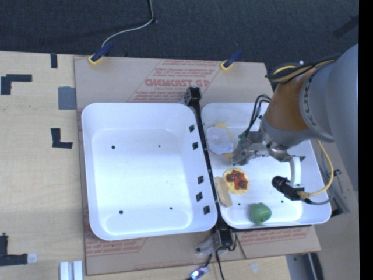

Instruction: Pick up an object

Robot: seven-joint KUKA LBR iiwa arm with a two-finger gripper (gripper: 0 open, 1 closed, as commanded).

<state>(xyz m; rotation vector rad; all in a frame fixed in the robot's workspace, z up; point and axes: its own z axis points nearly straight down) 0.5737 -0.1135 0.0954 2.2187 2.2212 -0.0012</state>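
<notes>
- Two white bins sit side by side on the table (41, 156); the left bin (140, 168) is larger in view than the right bin (291, 214).
- Grey arm (315, 109) reaches into the right bin, its hand (240, 156) low over the toys; the grip cannot be told.
- Pizza toy (236, 180) lies just below the hand, the likely target.
- Green ball (260, 212) sits nearer the front rim.
- Judged step: descent; next, closing squarely on one piece.

You look down on a light wooden bench (35, 174) with some dark tape marks (58, 139) on its left part. On it lies a brown cardboard sheet (169, 81) with red print, fixed at the far edge by two blue-yellow clamps (100, 53). Behind the bench is a dark carpet floor (233, 10), and a thin cable (145, 16) runs over it.
</notes>
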